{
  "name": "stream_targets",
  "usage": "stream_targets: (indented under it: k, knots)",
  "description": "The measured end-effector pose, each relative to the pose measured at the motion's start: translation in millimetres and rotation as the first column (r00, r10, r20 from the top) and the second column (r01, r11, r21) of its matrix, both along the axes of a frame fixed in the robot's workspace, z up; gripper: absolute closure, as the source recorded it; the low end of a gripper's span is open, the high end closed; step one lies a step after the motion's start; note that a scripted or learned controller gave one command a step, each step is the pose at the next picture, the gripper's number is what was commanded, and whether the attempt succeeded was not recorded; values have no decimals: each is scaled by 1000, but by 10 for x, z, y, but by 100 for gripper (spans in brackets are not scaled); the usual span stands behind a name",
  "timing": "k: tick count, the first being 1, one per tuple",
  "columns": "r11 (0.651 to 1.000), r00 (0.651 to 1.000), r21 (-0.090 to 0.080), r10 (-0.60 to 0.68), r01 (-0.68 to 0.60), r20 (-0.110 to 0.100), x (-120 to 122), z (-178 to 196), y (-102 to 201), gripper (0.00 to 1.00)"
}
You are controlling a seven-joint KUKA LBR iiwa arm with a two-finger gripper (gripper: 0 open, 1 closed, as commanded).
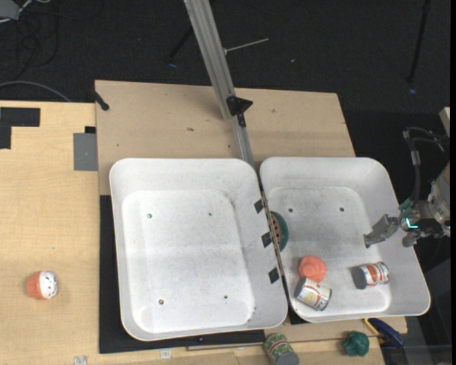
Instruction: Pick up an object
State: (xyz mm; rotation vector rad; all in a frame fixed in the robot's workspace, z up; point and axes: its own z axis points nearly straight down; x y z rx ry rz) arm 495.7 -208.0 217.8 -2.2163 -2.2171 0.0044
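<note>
The right bin (330, 177) holds a small red-orange lump (312, 267), a tipped can with a pale label (313, 294) just in front of it, and a red-and-white can (372, 274) lying on its side near the front right corner. A dark green object (278, 231) sits against the bin's left wall. My gripper (396, 233) hangs over the right rim, above and to the right of the red-and-white can. Its fingers are spread with nothing between them.
The left bin (129, 181) lies beside the right one. A red-and-white ball (41, 285) rests on the wooden table at far left. A can (277, 348) and a green object (356, 344) lie in front of the bins. A slanted aluminium bar (213, 48) rises behind them.
</note>
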Motion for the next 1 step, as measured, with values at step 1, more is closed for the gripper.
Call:
stream_targets:
  k: [1]
  knots:
    - [1000,1000,-1,-1,1,4,8,19,-4,0]
